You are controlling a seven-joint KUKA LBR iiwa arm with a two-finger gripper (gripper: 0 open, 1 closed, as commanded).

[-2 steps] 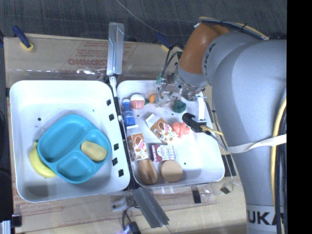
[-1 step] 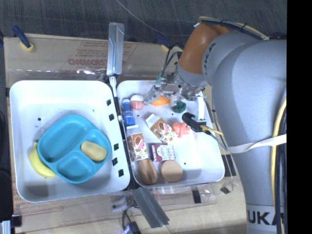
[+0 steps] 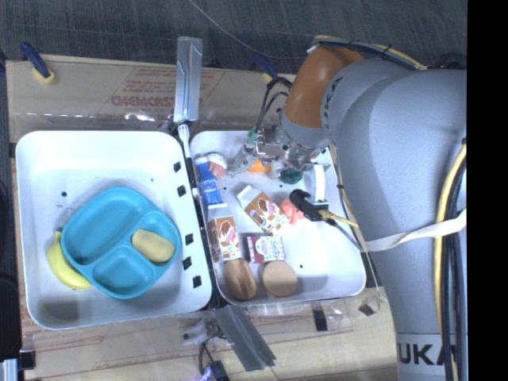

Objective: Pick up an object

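My gripper (image 3: pixel 268 153) hangs low over the far end of the right bin (image 3: pixel 333 248), under the orange wrist band. A small orange item (image 3: pixel 258 166) lies right beside it. Nearby in this bin are a blue and red can (image 3: pixel 208 182) along the left wall, a brown snack packet (image 3: pixel 264 210), a pink piece (image 3: pixel 288 211), a brown-and-white packet (image 3: pixel 225 238), a purple-white packet (image 3: pixel 267 248) and two tan round buns (image 3: pixel 259 279) at the near end. I see nothing between the gripper's tips.
The left bin (image 3: pixel 40 213) bears a blue divided plate (image 3: pixel 103 236) with a yellow-tan lump (image 3: pixel 153 245) in one compartment, and a banana (image 3: pixel 59 264) tucked under the plate's left edge. The big grey arm (image 3: pixel 397 173) covers the bench's right side.
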